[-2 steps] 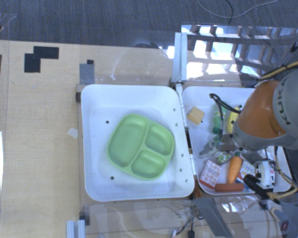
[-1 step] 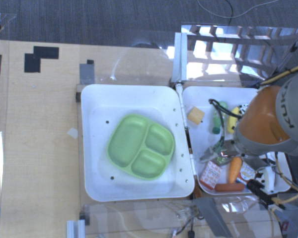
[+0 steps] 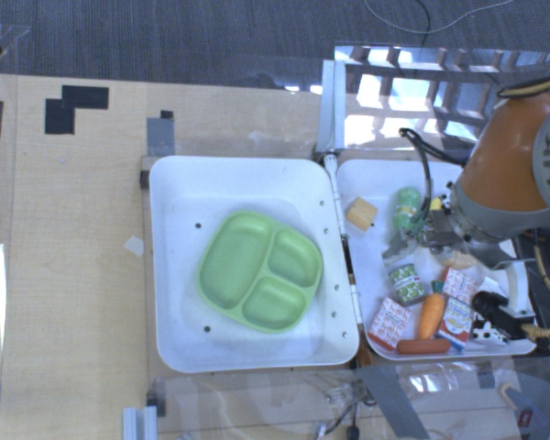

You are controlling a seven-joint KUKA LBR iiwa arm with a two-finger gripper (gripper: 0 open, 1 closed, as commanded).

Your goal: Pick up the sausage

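A green divided plate (image 3: 261, 271) lies in the left bin (image 3: 174, 337).

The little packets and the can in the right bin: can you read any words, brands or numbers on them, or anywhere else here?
None can be read.
Red-and-white packets: print too small and blurred.
Small can: label blurred.
Green bag: no legible text.
Black patches on the bench: plain shapes, no writing.
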